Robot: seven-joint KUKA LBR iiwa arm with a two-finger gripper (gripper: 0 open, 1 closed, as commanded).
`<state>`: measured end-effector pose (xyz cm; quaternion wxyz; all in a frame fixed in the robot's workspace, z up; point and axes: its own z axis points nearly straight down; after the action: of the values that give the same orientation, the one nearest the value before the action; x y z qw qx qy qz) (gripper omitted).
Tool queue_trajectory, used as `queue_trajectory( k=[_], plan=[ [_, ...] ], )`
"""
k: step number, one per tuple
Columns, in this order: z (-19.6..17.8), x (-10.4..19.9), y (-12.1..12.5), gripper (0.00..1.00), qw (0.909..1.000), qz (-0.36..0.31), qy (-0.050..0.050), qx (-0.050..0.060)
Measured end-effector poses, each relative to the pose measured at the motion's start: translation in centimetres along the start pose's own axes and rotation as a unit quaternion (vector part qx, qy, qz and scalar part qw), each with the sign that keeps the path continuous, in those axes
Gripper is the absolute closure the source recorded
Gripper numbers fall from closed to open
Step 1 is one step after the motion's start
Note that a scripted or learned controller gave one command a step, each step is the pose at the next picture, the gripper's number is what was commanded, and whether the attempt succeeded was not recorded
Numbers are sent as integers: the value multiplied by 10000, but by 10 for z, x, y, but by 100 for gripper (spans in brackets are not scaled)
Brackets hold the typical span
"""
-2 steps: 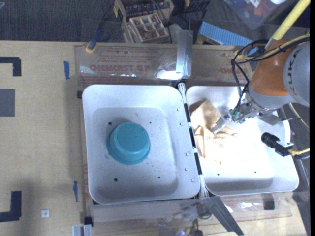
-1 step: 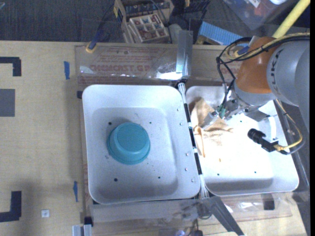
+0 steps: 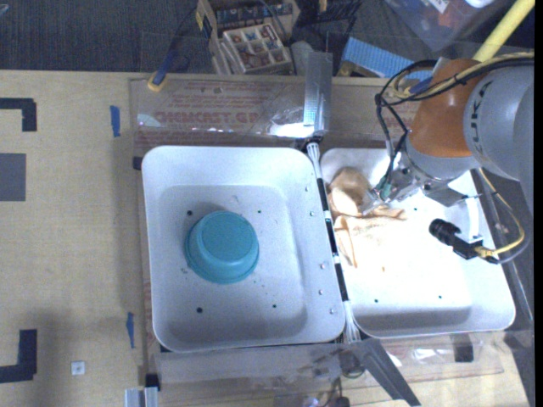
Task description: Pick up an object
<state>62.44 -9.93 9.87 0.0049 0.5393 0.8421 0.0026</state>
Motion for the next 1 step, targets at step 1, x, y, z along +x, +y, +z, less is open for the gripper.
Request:
queue_trajectory(
  k=[1],
  plan=[
    [-85, 70, -2, 100, 9978, 663, 19, 57]
  ],
)
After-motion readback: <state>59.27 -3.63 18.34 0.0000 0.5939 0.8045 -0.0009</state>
